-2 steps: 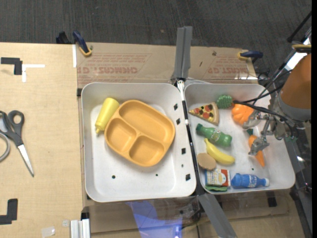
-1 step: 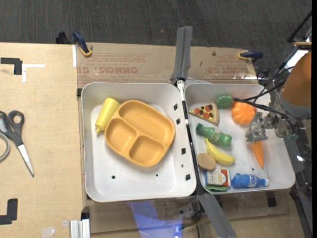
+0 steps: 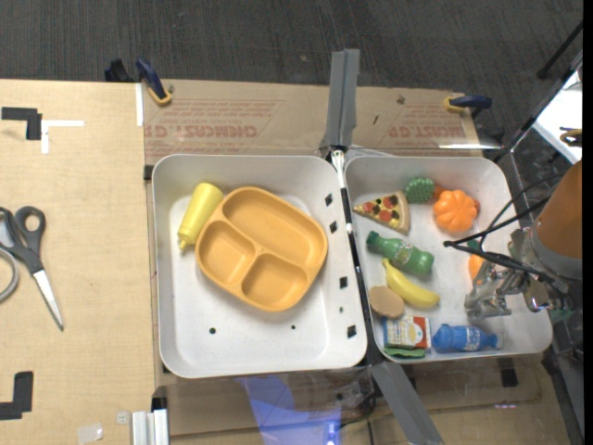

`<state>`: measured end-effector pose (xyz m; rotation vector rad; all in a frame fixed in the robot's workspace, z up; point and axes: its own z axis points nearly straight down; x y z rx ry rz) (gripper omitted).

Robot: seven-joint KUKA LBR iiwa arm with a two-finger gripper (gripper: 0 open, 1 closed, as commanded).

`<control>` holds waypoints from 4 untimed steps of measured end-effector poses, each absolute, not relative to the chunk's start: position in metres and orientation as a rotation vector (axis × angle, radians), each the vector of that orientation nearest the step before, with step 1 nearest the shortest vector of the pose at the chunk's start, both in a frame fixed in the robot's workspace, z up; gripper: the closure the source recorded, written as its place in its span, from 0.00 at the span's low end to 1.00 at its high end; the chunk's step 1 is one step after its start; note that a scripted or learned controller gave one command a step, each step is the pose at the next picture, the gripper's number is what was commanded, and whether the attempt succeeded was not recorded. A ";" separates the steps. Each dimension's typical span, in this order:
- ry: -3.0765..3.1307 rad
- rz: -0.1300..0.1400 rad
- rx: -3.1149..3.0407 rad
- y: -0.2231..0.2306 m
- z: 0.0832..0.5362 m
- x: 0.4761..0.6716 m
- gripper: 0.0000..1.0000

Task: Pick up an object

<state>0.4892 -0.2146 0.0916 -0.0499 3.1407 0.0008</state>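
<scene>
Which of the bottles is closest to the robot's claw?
The blue bottle, lying just below the gripper. The green bottle and yellow bottle lie farther left.

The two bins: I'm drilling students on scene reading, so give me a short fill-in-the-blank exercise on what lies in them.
1. The divided orange plate lies in the ____ bin.
2. The toy pizza slice lies in the right bin, just left of the green ____.
3. The yellow bottle touches the plate's ____ edge.
4. The gripper hangs right above the ____ bottle.

Missing words: left; broccoli; left; blue
</scene>
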 end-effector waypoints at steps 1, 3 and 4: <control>3.133 -0.003 -0.051 -0.215 0.093 0.491 0.00; 3.126 -0.002 0.221 -0.222 0.094 0.619 0.00; 3.110 0.001 0.424 -0.221 0.093 0.581 0.00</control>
